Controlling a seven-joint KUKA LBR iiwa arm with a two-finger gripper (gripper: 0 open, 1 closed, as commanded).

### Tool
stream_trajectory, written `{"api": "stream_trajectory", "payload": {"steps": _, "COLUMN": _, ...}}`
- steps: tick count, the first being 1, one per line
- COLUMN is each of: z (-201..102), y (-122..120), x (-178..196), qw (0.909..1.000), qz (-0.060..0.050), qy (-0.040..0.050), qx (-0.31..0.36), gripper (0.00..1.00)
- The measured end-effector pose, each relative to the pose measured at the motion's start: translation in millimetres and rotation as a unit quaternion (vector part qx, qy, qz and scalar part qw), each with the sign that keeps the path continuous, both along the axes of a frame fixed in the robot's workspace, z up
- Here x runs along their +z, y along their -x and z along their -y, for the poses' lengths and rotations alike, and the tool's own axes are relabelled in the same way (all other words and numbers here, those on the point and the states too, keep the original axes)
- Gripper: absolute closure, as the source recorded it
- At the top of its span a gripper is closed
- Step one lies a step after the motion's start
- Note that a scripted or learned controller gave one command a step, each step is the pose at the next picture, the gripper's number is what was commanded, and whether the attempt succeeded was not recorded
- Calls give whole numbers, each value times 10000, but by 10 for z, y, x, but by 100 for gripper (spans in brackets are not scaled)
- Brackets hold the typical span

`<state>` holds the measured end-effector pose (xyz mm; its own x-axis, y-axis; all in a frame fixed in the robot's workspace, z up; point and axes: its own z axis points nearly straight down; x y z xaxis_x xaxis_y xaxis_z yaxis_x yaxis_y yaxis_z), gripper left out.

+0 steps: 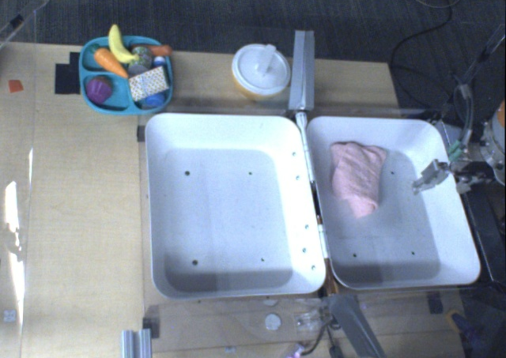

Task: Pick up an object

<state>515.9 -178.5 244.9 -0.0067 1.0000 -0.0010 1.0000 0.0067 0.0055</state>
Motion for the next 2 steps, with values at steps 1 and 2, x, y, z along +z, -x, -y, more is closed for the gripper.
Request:
{"api": "stream_trajectory", "payload": {"steps": 1, "z": 52, "y": -817, "x": 1130, "qw": 10000, "qz": 26, "qy": 13, "qx": -21, "gripper": 0}}
{"api": "stream_trajectory", "payload": {"steps": 2, "z": -346, "y": -1453, "x": 77, "qw": 9992, "qz": -5, "qy": 1, "qx": 407, "gripper": 0}}
